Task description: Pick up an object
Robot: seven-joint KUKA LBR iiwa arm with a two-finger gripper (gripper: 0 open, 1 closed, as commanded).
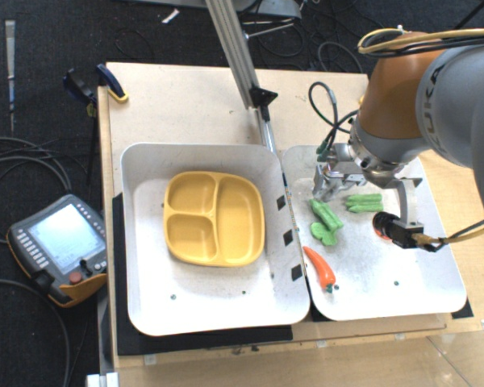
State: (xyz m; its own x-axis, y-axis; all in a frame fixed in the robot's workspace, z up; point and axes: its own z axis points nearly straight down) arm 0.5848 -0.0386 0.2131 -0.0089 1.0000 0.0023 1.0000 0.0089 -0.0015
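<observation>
Dark floor strewn with cables surrounds the bench [185,95], which carries 2 shallow white bins. Our arm [436,87] hangs over the right bin [411,289], its end effector [332,185] low at that bin's upper left, just above a green pod [326,215]; we cannot tell its state. To grasp well, we judge it should centre over 1 item and descend straight. The left bin [145,297] holds a yellow divided plate [214,218]. The right bin holds 3 green pods, an orange carrot [319,267] and a small red piece [381,222].
</observation>
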